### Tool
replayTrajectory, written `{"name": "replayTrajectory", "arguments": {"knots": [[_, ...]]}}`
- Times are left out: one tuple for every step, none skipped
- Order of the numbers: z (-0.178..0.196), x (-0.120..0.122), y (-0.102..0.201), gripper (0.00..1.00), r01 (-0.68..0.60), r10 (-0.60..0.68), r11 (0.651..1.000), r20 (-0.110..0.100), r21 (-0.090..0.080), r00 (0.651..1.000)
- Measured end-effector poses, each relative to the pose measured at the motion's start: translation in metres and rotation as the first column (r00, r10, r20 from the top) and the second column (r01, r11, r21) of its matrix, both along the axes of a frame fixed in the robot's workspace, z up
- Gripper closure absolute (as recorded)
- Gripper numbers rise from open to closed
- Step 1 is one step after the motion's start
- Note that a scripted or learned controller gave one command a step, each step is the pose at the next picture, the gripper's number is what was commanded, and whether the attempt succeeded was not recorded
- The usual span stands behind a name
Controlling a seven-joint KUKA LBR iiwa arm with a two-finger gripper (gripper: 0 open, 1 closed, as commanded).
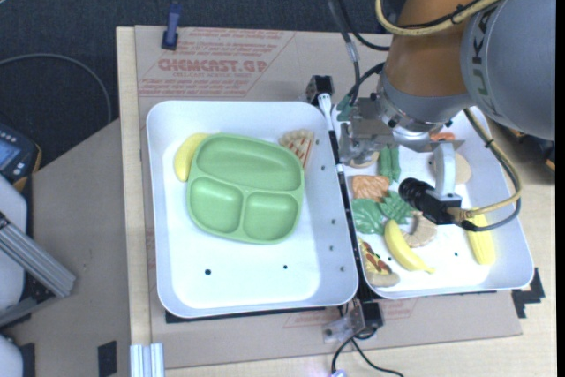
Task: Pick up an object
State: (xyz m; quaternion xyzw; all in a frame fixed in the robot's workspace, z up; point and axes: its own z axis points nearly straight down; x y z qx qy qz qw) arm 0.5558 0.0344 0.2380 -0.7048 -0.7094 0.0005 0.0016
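My gripper (371, 144) hangs under the grey and orange wrist, low over the far left part of the right bin (523, 265); the wrist body hides what lies right beneath it. Just below it lie an orange-pink toy food piece (369, 186), a green pod-shaped piece (388, 162) and a green leafy piece (384, 212). Nearer the front sit a yellow banana (402, 247), a second yellow piece (479, 245) and a pizza-like slice (375, 262).
The left bin (159, 190) holds a green divided plate (243, 185), a yellow piece (184, 156) tucked at the plate's left edge and a waffle-like wedge (298, 143) at the back right. A black cable fitting (425, 199) hangs over the right bin.
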Motion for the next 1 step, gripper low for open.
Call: {"name": "replayTrajectory", "arguments": {"knots": [[0.1101,-0.0622,0.0281,1.00,0.001,-0.001,1.000,0.014,0.003,1.000]]}}
